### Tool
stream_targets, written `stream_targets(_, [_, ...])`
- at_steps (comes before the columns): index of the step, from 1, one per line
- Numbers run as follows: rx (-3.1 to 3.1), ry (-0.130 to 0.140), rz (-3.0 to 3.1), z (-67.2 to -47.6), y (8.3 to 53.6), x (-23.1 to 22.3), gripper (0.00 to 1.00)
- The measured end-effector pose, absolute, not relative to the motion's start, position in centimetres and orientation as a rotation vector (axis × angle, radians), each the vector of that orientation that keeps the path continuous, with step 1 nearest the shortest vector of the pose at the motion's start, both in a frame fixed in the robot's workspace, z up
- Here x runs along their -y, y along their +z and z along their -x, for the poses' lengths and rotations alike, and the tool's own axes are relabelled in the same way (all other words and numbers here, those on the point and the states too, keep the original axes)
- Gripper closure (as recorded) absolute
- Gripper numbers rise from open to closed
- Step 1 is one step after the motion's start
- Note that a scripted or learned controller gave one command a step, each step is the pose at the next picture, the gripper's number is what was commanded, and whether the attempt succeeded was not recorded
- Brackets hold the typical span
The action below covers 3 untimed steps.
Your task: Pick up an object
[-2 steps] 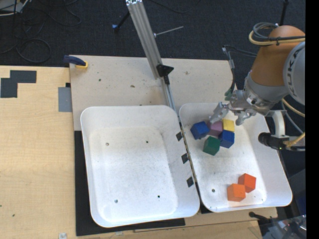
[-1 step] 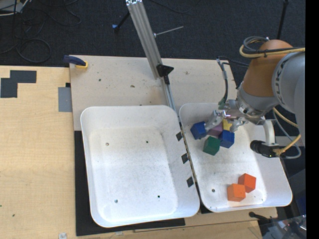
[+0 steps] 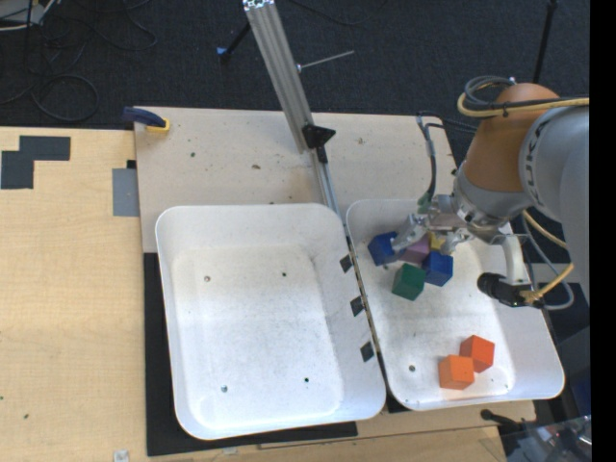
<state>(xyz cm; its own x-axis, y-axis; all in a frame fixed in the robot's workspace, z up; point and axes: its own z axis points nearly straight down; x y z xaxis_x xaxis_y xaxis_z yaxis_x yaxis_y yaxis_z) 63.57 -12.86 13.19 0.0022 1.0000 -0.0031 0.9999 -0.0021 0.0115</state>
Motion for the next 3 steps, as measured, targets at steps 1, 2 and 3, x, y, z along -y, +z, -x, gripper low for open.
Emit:
stream_targets(1, [-2.208,0.007,-2.223,-63.5,14.0,13.0,1.00])
stream_targets(2, [-2.214,0.002,-2.227,-62.6,19.2,13.6,1.00])
stream_targets(3, [-2.220,0.004,-2.218,-62.7,24.5,13.8,1.00])
